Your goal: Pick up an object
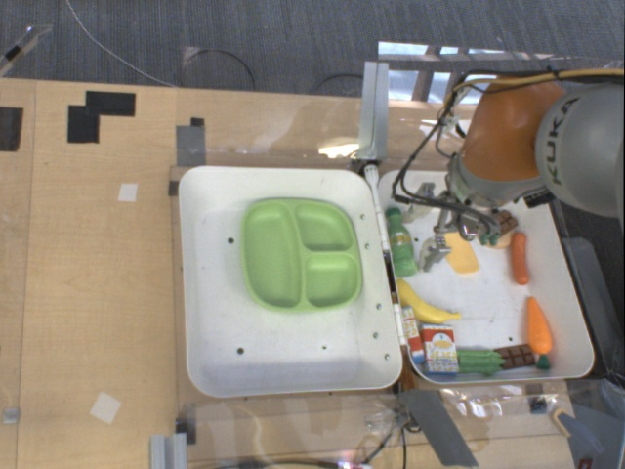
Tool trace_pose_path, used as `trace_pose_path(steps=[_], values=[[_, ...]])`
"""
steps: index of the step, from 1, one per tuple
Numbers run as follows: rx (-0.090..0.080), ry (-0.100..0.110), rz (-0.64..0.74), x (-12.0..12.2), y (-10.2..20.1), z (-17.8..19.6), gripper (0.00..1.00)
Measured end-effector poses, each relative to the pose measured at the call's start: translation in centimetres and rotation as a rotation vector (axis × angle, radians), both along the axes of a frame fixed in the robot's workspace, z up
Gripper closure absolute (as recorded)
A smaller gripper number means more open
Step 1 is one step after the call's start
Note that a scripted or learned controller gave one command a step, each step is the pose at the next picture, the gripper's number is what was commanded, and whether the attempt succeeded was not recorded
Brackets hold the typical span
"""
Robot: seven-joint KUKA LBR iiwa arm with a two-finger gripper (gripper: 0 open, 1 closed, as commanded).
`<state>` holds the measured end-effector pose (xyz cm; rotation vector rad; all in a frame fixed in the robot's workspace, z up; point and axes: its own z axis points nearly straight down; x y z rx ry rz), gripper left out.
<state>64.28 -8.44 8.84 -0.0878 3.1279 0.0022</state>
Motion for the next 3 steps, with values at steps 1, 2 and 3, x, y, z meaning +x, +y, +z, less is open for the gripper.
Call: trace_pose_path(steps=[1,2,3], values=[[-0.002,-0.019,0.002,0.5,-0.1,1.7,1.0],[-0.008,-0.002,0.364,-3.6,-3.7,7.6,1.0],[-0.01,0.001,0.596,-3.1,-10.5,7.6,1.0]])
